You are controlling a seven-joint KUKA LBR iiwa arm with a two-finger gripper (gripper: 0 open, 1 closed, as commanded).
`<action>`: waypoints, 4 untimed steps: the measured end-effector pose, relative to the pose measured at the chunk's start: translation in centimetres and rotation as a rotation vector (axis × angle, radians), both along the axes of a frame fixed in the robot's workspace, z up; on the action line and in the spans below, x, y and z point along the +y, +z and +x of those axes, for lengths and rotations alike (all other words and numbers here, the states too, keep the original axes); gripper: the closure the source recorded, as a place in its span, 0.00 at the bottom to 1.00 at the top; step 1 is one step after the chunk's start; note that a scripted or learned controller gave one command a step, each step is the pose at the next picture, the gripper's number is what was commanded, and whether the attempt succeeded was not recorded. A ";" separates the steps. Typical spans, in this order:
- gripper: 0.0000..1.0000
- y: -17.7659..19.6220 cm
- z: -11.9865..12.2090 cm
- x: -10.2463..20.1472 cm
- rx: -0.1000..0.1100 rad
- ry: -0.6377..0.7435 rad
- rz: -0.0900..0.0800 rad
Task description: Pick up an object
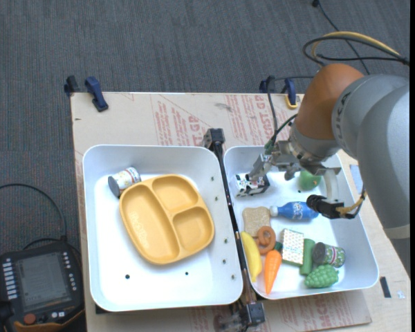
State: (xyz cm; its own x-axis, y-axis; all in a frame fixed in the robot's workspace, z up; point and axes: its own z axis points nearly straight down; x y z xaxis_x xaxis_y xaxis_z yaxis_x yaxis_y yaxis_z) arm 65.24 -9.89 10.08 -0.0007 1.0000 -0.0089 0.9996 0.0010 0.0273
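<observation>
My gripper hangs low in the upper left part of the right bin, right over a small black-and-white object. The view does not show if that object is held. Below it lie a slice of bread, a brown ring-shaped pastry, a banana and a carrot. A blue bottle lies just right of the gripper, and a green ball sits partly behind the wrist.
The right bin's lower corner also holds a patterned cracker, a green cucumber, a dark can and green grapes. In the left bin are a yellow divided plate and a small tin. A black pendant sits left.
</observation>
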 end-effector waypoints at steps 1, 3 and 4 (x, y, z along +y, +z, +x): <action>0.00 0.0 0.2 -5.6 0.000 0.004 0.010; 0.00 0.0 0.0 -3.2 0.000 0.000 0.001; 0.00 0.0 0.0 -0.2 0.000 0.001 0.001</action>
